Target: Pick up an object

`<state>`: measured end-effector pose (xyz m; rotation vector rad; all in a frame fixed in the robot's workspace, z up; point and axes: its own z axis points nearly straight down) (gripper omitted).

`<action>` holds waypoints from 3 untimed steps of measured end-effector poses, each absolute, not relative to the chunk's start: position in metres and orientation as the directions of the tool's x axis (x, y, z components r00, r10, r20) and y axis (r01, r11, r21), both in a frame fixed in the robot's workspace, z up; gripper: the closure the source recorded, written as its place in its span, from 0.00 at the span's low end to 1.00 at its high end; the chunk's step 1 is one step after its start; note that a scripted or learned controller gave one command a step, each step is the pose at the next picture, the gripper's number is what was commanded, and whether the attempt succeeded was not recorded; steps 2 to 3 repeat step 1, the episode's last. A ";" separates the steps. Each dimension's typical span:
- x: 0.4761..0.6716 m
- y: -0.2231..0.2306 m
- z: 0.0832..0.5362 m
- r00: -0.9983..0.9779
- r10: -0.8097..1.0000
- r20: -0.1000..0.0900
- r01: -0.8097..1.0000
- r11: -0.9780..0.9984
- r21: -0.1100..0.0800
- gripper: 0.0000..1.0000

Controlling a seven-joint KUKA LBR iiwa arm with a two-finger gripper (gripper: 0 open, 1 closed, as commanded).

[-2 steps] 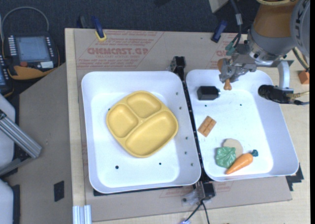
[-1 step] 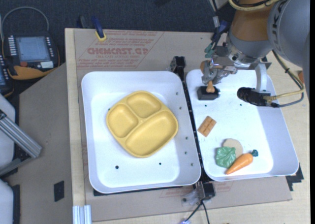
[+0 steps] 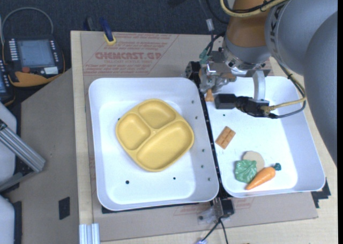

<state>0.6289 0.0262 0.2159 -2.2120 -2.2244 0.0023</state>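
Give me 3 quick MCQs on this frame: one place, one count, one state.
1. Where does the carrot lie?
A. left bin
B. right bin
C. on the cardboard

2. How many compartments has the yellow plate?
A. two
B. three
C. five

3. How does the yellow plate sit?
A. right side up
B. flipped over
C. propped on the bin wall

Key: 1 B, it lies near the front of the right bin, beside a green leaf. 2 B, two small and one large. 3 A, its hollows face up, flat in the left bin.
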 end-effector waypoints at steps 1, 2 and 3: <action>0.628 0.081 0.209 -0.006 1.000 0.002 1.000 0.006 -0.003 1.00; 0.628 0.081 0.209 -0.006 1.000 0.002 1.000 0.006 -0.003 1.00; 0.628 0.081 0.209 -0.006 1.000 0.002 1.000 0.006 -0.003 1.00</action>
